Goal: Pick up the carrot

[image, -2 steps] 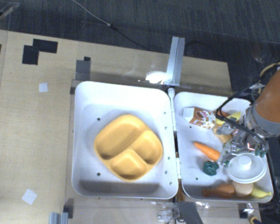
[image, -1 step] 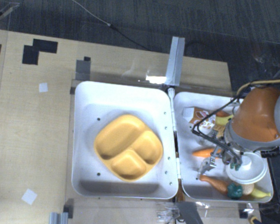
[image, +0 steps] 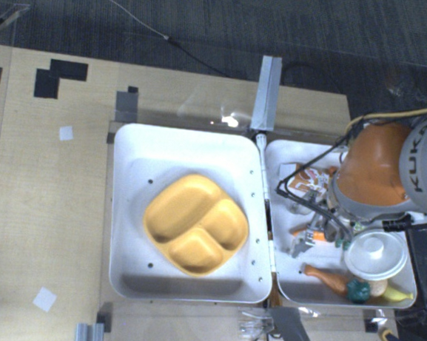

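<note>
The left bin (image: 122,195) holds a yellow divided tray (image: 196,222). In the right bin (image: 277,209), the carrot (image: 325,275) lies unlifted at the front, near the end effector (image: 313,234), whose finger state I cannot tell; the pickup looks undone.

Glossy plastic yellow tray (image: 196,224)
</note>
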Robot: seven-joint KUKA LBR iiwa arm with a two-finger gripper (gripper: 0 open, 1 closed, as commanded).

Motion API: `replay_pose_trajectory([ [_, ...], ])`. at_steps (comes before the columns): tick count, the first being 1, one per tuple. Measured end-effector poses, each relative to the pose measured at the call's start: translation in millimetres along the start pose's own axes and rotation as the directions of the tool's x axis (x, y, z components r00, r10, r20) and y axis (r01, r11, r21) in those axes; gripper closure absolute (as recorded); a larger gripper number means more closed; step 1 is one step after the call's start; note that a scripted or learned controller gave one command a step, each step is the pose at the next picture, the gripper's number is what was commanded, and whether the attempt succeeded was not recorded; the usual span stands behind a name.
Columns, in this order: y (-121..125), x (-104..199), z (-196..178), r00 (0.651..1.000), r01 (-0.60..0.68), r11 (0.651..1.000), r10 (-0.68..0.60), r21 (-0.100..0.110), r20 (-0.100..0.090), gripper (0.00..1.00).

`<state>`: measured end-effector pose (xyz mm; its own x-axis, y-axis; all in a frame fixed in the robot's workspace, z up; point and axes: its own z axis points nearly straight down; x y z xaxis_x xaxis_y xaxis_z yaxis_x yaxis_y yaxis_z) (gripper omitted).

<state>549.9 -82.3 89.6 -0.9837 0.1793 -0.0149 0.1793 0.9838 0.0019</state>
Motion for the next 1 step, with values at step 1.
replay_pose_trajectory([
  [1, -12.8, 45.7, -1.1, 1.000, -0.019, 1.000, 0.019, 0.000, 0.003, 0.00],
])
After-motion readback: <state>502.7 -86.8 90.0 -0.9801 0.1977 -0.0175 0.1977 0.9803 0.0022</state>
